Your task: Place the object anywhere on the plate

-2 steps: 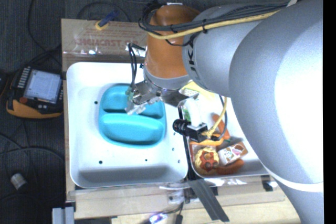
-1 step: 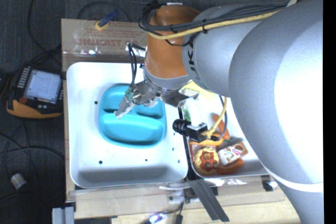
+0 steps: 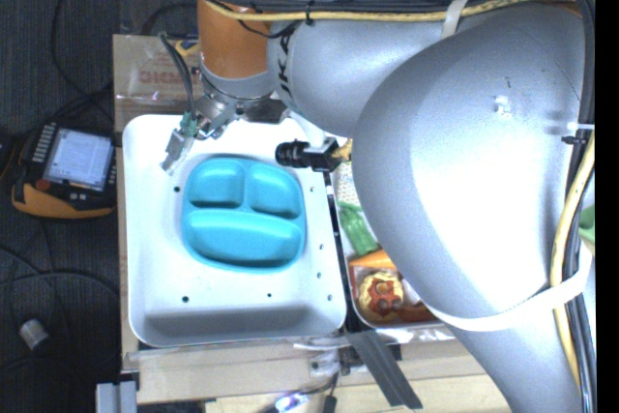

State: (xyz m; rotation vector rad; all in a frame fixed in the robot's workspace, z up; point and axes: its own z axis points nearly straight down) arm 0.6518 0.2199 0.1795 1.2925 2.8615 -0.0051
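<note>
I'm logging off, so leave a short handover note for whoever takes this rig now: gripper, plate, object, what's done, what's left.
Gripper: low over the left bin's far-left corner, just beyond the plate; finger state unclear.
Plate: blue, three sections, middle of the left bin, nothing on it.
Objects: food items lie in the right bin, mostly hidden under the arm.
Done: nothing placed.
Left: get an object onto the plate.

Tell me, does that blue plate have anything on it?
Empty. All three compartments of the blue plate show bare blue, and it lies flat in the left white bin. The hand is beyond its far-left corner.
</note>
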